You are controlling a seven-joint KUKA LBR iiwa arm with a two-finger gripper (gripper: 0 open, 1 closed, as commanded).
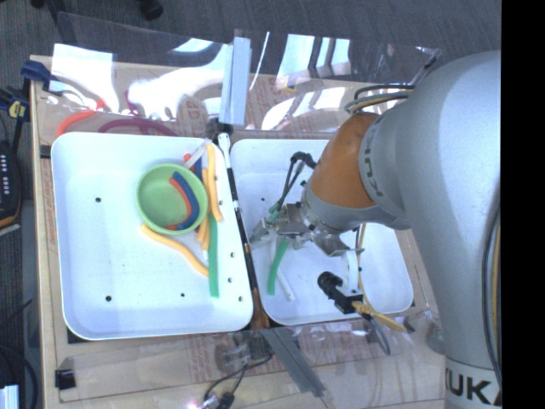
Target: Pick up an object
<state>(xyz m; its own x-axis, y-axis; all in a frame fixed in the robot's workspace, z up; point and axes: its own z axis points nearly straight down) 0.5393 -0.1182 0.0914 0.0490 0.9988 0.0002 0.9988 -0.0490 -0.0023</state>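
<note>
Tabletop: the tabletop [170, 360] is pale wood, and a strip of it shows in front of both bins.
Right bin: the right bin [387, 267] is shallow, white and smooth, with rounded corners.
Task's thing: the short green stick [273, 271] lies flat on the floor of the right bin, near its left wall. It is thin, straight and smooth, and it runs almost from near to far.
Pale piece: a small pale piece [287, 293] lies just beside the near end of the short green stick.
Gripper: the gripper [278, 221] is at the far end of the short green stick. I cannot tell if it touches the stick, or if it is open or closed.
Arm: the arm [443, 186] is grey and rounded, with an orange band [345, 173], and it covers the right part of this bin.
Left bin: the left bin [102, 262] has the same white shape.
Long green stick: the long green stick [213, 258] lies along the right wall of the left bin.
Bowl: the green bowl [162, 196] is round, and a curved blue piece [184, 191] lies inside it.
Orange sticks: thin orange sticks [207, 220] lie between the bowl and the long green stick.
</note>
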